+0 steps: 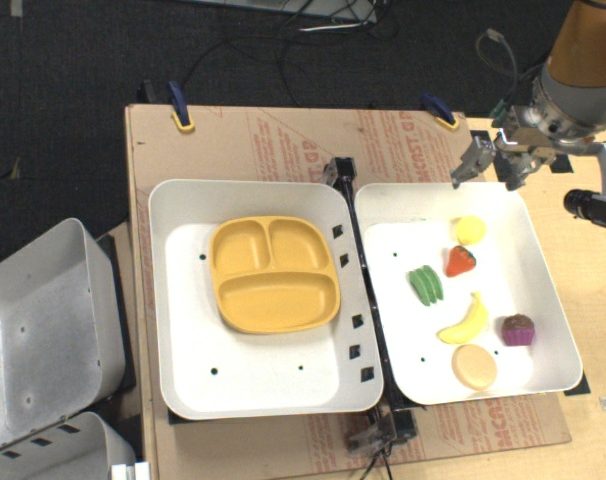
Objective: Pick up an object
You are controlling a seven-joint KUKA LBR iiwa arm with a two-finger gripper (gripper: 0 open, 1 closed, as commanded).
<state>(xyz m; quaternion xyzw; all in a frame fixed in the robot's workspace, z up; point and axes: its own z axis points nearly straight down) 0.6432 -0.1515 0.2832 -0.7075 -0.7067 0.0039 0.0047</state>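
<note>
Hovering at two o'clock over the far rim of the right bin [543, 268]: gripper [493, 172], fingers spread apart, nothing between them. Reaching in from three o'clock, grey arm [578, 88] with orange band. Lying loose in the right bin: yellow lemon [470, 230] at twelve o'clock, red strawberry [461, 260] just beside it at six, green pepper [425, 284] toward nine, banana [464, 322] near the middle, purple fruit [518, 330] at four, pale round piece [474, 366] at six, touching the banana's lower end. Resting in the left bin [183, 368]: yellow divided plate [276, 274], centred slightly toward twelve. All toys well apart from the fingers.
</note>
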